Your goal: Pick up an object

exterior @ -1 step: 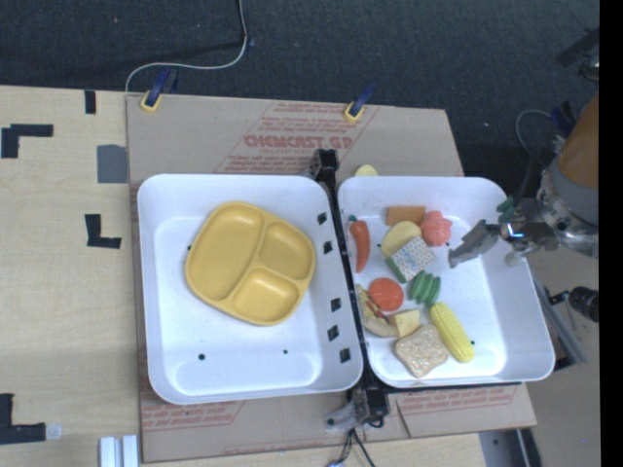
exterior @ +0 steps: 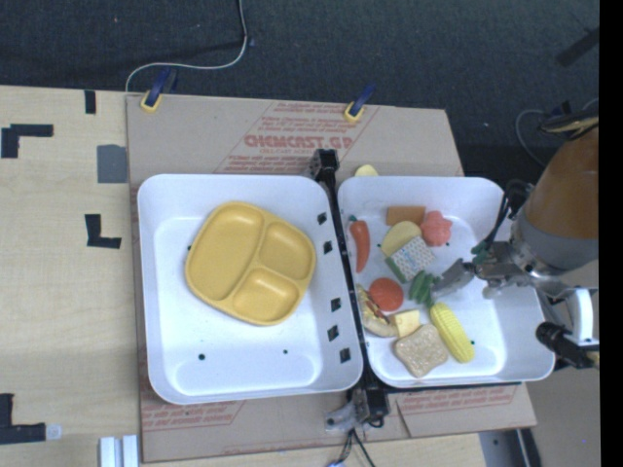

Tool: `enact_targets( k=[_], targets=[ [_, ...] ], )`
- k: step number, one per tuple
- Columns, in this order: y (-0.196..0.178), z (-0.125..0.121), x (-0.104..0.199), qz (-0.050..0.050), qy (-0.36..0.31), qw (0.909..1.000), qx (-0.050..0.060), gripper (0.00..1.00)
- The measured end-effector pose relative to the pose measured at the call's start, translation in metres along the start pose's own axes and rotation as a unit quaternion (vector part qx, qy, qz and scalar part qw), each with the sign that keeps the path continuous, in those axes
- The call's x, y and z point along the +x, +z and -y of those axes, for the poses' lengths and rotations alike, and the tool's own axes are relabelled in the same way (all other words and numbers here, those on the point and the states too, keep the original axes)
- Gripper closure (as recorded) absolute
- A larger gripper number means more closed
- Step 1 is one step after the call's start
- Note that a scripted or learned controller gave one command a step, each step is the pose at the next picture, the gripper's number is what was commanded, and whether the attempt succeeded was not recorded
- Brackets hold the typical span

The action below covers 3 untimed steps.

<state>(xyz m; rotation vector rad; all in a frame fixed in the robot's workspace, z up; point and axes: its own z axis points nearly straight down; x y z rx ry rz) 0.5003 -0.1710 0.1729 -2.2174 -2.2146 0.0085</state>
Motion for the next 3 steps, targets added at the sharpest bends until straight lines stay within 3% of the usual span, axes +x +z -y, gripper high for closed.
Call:
enact_targets(
  k=[1,2,3],
  targets=[
    [0.091,-0.044,0.016,0.002,-0.001,1.0,-0.005,0.0],
    [0.074,-0.045,0.016,0.0,-0.001,1.0,-0.008,1.0],
    [-0.017,-0.068,0.108,0.0,-0.006,0.9999,-0.008,1.0]
  ],
)
